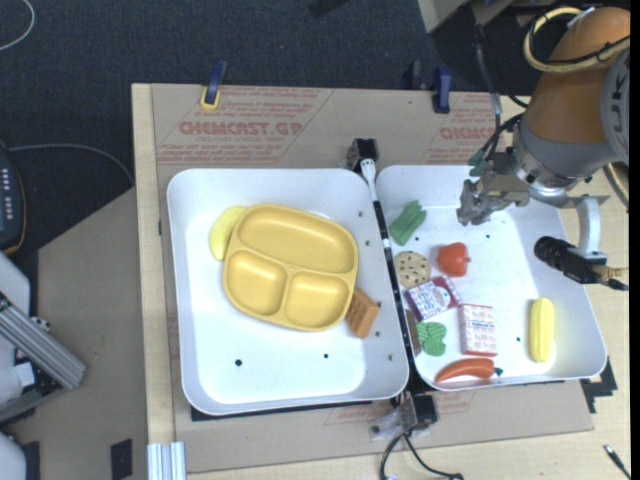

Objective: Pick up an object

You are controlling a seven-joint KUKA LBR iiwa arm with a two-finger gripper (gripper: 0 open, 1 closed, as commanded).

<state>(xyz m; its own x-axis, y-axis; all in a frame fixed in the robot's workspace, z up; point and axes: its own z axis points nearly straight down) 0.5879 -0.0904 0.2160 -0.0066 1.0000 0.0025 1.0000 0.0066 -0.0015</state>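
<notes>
At the near edge of the worktop [280, 423], where the two bins meet, a black clamp [415, 411] with loose cables grips the rims. The pincer [478, 208] hangs over the far part of the right bin [570, 268], above bare white floor; from here I cannot tell how it is set, and nothing shows in its grip. The grey arm with its orange band [585, 68] reaches in from the right behind it.

Nearest the pincer are a green toy vegetable [407, 221] against the divider and a small red tomato [453, 258] just toward the camera. Beside the tomato lies a round speckled cookie [411, 267], and below that a purple-and-white packet [432, 297]. Further forward sit a green leafy piece [432, 337], a red-and-white carton [478, 328] and a red sausage [465, 370] at the near rim. A yellow corn-like piece [541, 329] lies apart toward the right wall.

In the left bin [200, 348] a yellow divided plate [290, 266] rests with a yellow banana-like piece [224, 231] tucked at its left edge and a brown block [362, 315] touching its right corner.
</notes>
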